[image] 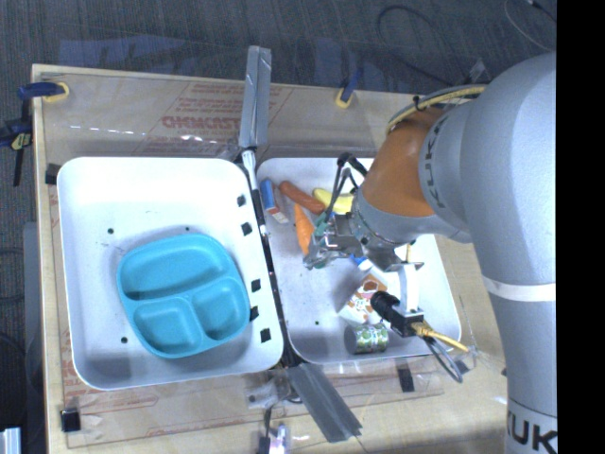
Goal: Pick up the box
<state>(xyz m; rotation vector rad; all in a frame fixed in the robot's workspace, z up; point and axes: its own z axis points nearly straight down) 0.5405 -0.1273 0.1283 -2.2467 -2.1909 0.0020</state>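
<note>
A small blue, white and red box [271,202] lies along the left wall of the right bin [312,334], near its far end. My gripper [324,251] hangs low over the middle of that bin, to the right of the box and apart from it. It sits just beside an orange carrot-shaped piece [302,229]. The grey arm with its orange band [402,173] covers the bin's far right part. I see nothing held in the gripper.
The right bin also holds a second orange piece [301,197], a yellow item [326,198], a white-and-orange patterned carton [363,302] and a green can [371,339]. A blue divided tray [184,294] lies in the left bin [85,216].
</note>
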